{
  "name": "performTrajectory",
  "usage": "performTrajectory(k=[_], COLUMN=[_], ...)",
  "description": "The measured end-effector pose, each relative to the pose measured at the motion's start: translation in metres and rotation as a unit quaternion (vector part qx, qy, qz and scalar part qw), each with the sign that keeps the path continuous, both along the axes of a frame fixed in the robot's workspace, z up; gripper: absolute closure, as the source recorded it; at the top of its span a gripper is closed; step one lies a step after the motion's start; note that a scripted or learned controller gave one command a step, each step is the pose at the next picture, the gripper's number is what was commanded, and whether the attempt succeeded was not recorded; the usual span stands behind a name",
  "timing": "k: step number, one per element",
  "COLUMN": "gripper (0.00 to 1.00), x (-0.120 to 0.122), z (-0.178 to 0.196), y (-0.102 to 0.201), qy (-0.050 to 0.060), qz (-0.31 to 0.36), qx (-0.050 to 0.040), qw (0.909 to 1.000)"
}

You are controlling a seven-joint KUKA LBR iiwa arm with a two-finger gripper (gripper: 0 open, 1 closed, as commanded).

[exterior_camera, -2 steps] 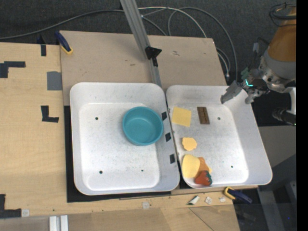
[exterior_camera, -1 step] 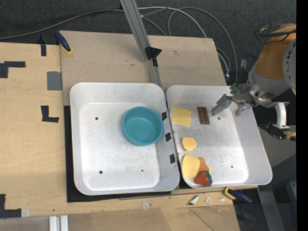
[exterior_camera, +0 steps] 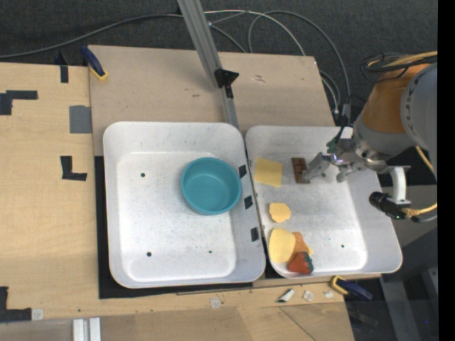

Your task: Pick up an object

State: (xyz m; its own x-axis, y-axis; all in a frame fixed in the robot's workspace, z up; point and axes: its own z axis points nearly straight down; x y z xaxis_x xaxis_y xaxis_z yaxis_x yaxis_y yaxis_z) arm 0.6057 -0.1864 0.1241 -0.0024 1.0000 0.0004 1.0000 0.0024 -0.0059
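Note:
The right bin (exterior_camera: 370, 258) holds several small items. A pale yellow square slice (exterior_camera: 268, 171) lies at its upper left, with a brown block (exterior_camera: 299, 169) just to its right. Lower down lie a small yellow piece (exterior_camera: 279, 212), a yellow round piece (exterior_camera: 281, 245), an orange piece (exterior_camera: 303, 243) and a red item (exterior_camera: 301, 263). My gripper (exterior_camera: 325, 174) hangs low over the bin's upper middle, just right of the brown block. It is open, one fingertip close beside the block, and nothing sits between the fingers.
A teal bowl (exterior_camera: 210, 185) stands in the left bin (exterior_camera: 135, 261). A grey metal pole (exterior_camera: 202, 38) slants down to the bins' shared back edge. Cables loop behind the right bin. The arm's orange band (exterior_camera: 387, 105) is at the right.

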Motion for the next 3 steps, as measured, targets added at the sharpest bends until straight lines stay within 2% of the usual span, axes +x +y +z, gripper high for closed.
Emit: performTrajectory(k=[1, 2, 3], gripper=[0.0, 1.0, 1.0], x=[0.0, 0.0, -0.001], z=[-0.037, -0.025, 0.017], y=[0.001, 0.001, 0.001], qy=[-0.003, -0.003, -0.004], qz=[0.0, 0.001, 0.0], qx=[-0.0011, -0.0009, -0.0007], qw=[1.0, 1.0, 1.0])
